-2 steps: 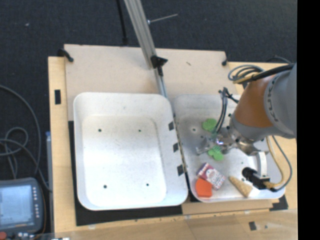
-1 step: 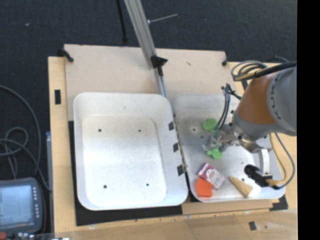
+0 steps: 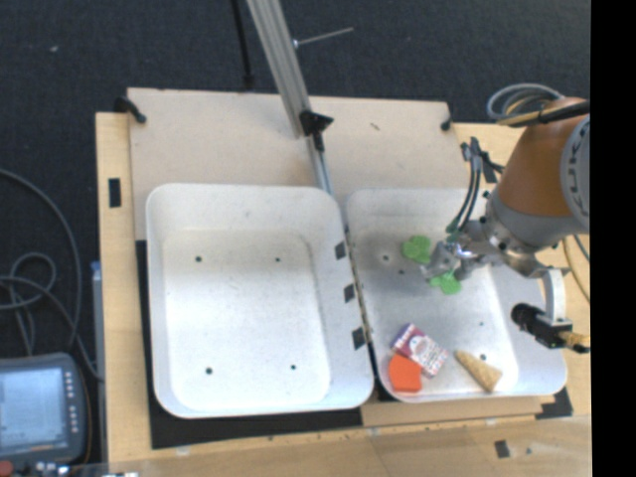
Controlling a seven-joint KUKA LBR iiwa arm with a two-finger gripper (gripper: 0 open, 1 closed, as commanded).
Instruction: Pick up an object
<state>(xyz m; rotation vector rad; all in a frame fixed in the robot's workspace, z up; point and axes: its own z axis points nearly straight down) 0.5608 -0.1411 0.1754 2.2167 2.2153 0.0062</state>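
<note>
I am the grey arm (image 3: 542, 182) with the orange band, and I reach in from the right side of the frame. My jaws hang low over the right white bin (image 3: 363, 266), near its middle. They are small and dark from up here, so I cannot tell if they are wide, narrow or holding something.

A green piece (image 3: 416, 248) lies just to the left of my jaws. Another green piece (image 3: 448, 285) lies just below them. Both are very close to me. I cannot tell if they touch me, or if they are two parts of one thing.

Three more things lie near the bottom edge of the same bin. A red and white packet (image 3: 421, 350) is there. It has marks on it, but they are too small and blurry to read. An orange block (image 3: 403, 374) touches the packet at its lower left. A tan wedge (image 3: 481, 369) lies a bit to the right, apart from the packet.

The left white bin (image 3: 248, 296) sits right beside the first one. Both bins rest on the light brown desk (image 3: 219, 137).

A silver pole (image 3: 281, 53) slants down from the top of the frame to the gap between the bins. A small screen (image 3: 35, 407) sits in the lower left corner; I cannot read it.
</note>
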